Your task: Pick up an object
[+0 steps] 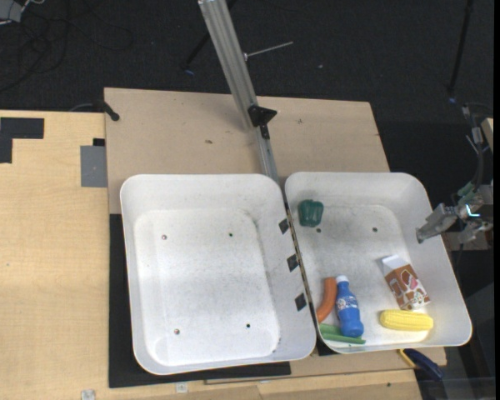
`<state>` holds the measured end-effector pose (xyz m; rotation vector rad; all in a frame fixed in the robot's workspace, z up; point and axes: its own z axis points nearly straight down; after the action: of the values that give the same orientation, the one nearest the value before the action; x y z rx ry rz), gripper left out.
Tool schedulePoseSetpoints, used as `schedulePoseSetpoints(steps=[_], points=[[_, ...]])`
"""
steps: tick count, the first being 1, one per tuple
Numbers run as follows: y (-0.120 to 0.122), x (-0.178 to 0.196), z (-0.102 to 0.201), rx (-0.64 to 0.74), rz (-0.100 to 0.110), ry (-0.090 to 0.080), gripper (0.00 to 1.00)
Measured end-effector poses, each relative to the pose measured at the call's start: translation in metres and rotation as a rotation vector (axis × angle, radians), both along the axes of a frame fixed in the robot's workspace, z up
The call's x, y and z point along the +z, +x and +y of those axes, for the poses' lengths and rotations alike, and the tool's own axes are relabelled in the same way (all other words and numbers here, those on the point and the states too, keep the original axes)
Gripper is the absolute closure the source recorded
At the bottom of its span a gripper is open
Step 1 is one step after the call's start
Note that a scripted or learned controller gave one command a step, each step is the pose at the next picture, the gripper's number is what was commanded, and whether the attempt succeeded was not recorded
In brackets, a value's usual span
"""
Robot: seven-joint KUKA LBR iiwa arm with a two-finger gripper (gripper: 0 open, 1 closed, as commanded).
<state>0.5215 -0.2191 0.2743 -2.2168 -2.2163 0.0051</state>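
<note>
The gripper (443,222) hangs at the right bin's (400,186) three-o'clock rim; whether it is wide or narrow, I cannot tell; nothing shows in its grasp. Inside that bin, a green pepper (309,213) sits at ten o'clock; a blue bottle (347,307), carrot (326,299), brown carton (405,284) and yellow corn (405,321) cluster toward six.

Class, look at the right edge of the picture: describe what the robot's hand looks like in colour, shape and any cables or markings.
The robot's hand is a small grey metal assembly with angular, pale-edged parts tapering to a point towards the right-hand white bin. Thin dark cables run upward above it. It is too small and dim to make out any markings.
</note>
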Motion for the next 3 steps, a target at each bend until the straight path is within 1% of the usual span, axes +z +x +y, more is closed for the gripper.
schedulePoseSetpoints(steps=[1,2,3], points=[[0.001,0.002,0.000,0.000,-0.005,-0.001,0.00],[0.008,-0.045,0.002,0.001,0.000,0.000,0.00],[0.009,-0.090,-0.002,0.000,0.000,0.000,0.00]])
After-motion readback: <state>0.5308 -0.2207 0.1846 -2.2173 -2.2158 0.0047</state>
